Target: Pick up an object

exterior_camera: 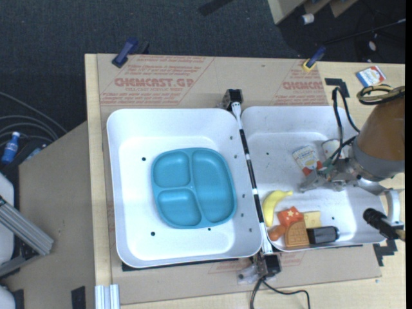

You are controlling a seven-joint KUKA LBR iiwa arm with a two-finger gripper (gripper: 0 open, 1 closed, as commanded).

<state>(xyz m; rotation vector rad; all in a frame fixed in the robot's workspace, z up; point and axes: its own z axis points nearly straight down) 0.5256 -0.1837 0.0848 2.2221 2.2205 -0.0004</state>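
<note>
Objects (297, 227) crowd the right bin's (277, 124) near corner; the gripper (325, 174) is blurred, its grip state unreadable.

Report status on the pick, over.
End effector low in right bin, beside small packet; nothing seen held. Banana, orange block, black item at near edge. Blue tray in left bin.

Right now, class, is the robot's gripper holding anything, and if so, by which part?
It cannot be told. The gripper is low in the right bin, beside a small clear packet, but nothing is visibly held.
</note>
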